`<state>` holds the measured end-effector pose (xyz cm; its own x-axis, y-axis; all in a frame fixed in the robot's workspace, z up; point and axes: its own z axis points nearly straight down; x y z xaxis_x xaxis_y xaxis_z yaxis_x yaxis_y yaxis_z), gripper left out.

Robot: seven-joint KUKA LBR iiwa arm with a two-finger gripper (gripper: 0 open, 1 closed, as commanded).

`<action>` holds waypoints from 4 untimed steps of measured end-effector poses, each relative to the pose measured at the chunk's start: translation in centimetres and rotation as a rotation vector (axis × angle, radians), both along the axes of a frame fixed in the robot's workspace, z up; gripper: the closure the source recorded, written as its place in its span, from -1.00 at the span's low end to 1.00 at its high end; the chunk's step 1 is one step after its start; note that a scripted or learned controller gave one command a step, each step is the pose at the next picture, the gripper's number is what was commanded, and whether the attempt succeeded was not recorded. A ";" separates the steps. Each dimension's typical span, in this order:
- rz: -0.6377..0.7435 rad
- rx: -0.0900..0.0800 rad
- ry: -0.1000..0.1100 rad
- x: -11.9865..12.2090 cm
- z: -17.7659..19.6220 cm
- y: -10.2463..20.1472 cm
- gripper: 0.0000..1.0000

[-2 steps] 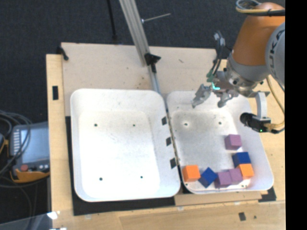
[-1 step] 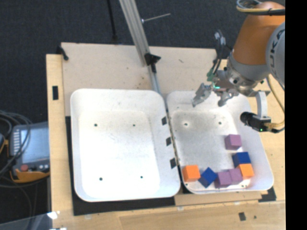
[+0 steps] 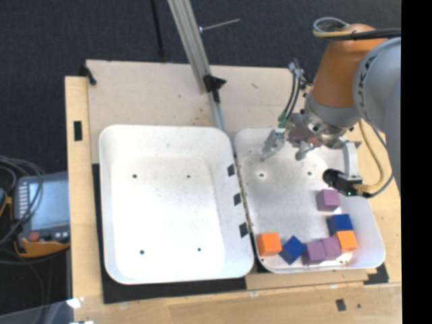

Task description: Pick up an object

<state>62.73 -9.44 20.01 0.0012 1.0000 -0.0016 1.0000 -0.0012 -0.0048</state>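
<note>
End effector (image 3: pixel 287 147) open over right bin (image 3: pixel 283 194) — blocks (image 3: pixel 317 245) apart

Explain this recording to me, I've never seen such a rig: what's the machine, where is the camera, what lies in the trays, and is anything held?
One camera looks down at a slant on a bench. The grey and orange machine on the right is a robot arm; its gripper has two spread fingers, nothing between them. It hangs over the right bin's far end. Near that bin's front edge lie small blocks: orange, blue, purple, another orange, another blue, another purple. The left bin sits alongside.
</note>
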 end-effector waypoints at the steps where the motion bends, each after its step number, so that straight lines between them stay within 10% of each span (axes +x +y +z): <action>1: -0.001 0.000 0.001 -0.2 -6.3 0.0 -1.00; 2: -0.003 0.000 -0.003 -0.2 -10.5 -0.2 -1.00; 3: -0.010 0.001 -0.010 -0.1 -9.1 -0.2 1.00; 4: -0.003 0.000 -0.013 0.0 -2.7 -0.1 1.00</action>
